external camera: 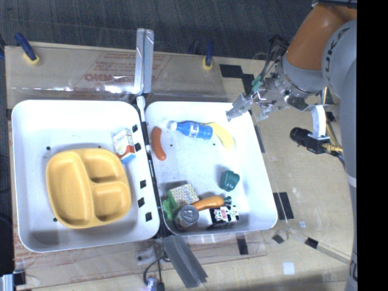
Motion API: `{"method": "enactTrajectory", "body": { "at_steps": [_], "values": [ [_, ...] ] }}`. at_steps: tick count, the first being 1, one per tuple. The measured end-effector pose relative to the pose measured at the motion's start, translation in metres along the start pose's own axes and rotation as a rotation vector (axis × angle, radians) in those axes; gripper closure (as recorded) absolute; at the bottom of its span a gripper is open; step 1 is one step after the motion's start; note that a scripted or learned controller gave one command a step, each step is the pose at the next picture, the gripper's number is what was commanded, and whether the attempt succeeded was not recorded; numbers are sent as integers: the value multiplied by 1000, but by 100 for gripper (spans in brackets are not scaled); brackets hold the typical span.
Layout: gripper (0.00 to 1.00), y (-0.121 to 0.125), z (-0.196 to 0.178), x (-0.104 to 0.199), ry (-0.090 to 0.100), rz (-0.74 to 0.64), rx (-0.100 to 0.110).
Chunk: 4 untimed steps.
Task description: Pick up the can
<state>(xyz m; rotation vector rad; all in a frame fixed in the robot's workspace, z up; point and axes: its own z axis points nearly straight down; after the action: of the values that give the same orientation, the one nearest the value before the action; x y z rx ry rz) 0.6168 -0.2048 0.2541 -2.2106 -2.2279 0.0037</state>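
Observation:
The can [187,216] lies tilted at the front edge of the right bin [257,180], its silver top facing up and its green side showing to the left. A patterned block [183,194] and a carrot [208,202] touch or crowd it. My gripper [240,107] hangs over the bin's far right corner, well away from the can, with nothing seen in it.
The right bin also holds a blue bottle [191,129], a banana [223,135], a sausage [159,143], a teal cup [229,179] and a black-and-white toy [225,215]. The left bin [30,120] holds a yellow divided tray [88,187] and a small carton [124,143].

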Motion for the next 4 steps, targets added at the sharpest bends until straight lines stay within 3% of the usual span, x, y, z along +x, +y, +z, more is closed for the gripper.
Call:
{"method": "enactTrajectory", "body": {
  "at_steps": [1, 2, 3, 4],
  "values": [
    [0, -58, 124, 44, 0, 103, 1],
    [0, -11, 163, 83, 0, 220, -2],
    [0, -11, 163, 83, 0, 220, -2],
    [0, -111, 164, 113, 1, 310, 1]
  ]
}}
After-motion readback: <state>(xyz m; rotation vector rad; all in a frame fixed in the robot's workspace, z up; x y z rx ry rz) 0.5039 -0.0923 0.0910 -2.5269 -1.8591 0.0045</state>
